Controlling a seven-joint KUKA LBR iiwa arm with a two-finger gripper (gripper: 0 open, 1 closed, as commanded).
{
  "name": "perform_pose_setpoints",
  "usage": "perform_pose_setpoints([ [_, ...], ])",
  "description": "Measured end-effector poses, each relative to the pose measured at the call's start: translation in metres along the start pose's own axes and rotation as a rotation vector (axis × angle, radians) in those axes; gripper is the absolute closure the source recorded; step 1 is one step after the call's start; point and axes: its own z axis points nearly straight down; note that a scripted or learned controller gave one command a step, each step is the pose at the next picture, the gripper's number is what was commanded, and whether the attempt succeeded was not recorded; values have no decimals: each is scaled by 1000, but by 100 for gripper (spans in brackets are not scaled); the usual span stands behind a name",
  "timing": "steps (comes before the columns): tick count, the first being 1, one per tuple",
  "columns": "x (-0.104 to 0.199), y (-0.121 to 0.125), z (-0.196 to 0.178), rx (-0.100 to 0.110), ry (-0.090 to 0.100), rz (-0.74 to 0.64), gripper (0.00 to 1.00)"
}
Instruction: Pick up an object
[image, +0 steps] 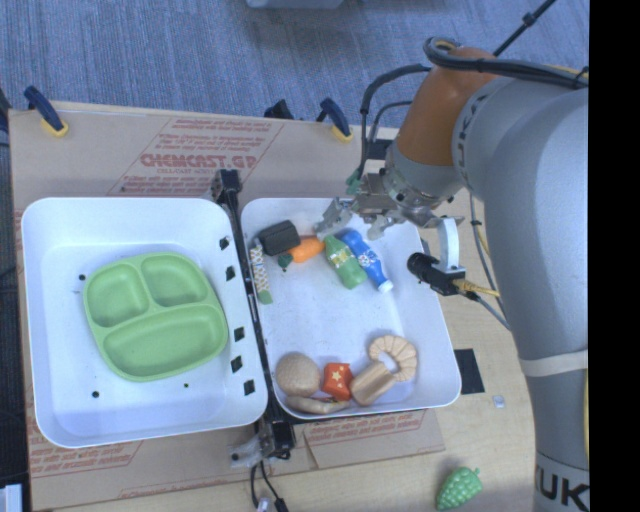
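Your gripper hovers at the right bin's far edge; I cannot tell its state. The crowded green bottle and blue bottle could slip.

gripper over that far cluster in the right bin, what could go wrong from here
The gripper hovers above a tight cluster: green bottle, blue bottle, carrot and black block. It may grab two at once or wedge between them. They also sit near the right bin far wall, so a finger might strike it.
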Motion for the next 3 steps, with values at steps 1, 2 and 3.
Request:
perform_pose_setpoints([
  [1,26,18,100,18,-2,-1,0],
  [2,45,-44,98,3,0,0,0],
  [3,45,-44,88,5,0,-4,100],
])
